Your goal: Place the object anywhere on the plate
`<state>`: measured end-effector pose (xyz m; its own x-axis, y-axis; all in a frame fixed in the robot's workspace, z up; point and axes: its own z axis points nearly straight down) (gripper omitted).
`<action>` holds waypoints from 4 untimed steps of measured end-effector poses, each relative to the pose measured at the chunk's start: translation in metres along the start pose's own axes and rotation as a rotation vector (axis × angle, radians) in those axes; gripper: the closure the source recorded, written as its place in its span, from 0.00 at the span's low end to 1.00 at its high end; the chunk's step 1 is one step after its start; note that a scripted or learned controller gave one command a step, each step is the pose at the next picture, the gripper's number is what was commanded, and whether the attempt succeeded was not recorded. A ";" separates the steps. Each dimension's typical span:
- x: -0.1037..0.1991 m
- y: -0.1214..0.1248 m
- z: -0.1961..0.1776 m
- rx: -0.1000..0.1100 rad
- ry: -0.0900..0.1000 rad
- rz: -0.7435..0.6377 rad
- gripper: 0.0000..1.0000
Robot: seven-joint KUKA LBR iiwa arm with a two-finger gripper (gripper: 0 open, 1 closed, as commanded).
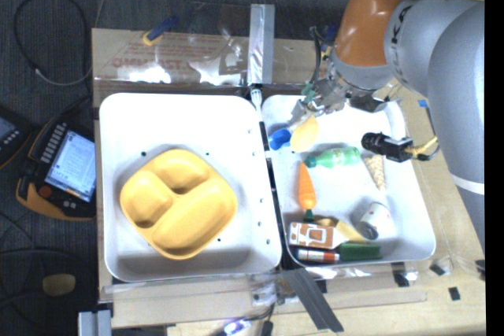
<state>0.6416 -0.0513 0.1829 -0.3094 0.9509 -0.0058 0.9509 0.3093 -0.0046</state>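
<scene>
Brown bench (118,51) carrying two white bins: left bin (126,110) and right bin (409,201) touching along its right wall. Behind left bin, crumpled clear plastic (189,59) and blue clip (159,30).

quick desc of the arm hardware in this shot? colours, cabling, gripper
Bulky grey arm with rounded casings and an orange band above the wrist. Thin black and yellowish cables run across its top. The small gripper below the band looks metallic with pale fingers; detail is too fine to tell.

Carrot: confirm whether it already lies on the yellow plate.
No, the carrot lies in the right bin, apart from the yellow plate.
</scene>
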 end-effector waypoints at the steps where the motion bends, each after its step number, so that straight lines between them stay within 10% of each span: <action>1: 0.082 -0.041 -0.002 -0.005 -0.001 -0.133 1.00; 2: 0.180 -0.109 0.000 -0.001 0.008 -0.207 1.00; 3: 0.233 -0.092 0.034 0.000 0.007 -0.361 1.00; 4: 0.167 -0.052 -0.049 -0.004 0.003 -0.348 1.00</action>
<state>0.5404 0.0912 0.2312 -0.6151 0.7885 -0.0019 0.7885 0.6151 -0.0022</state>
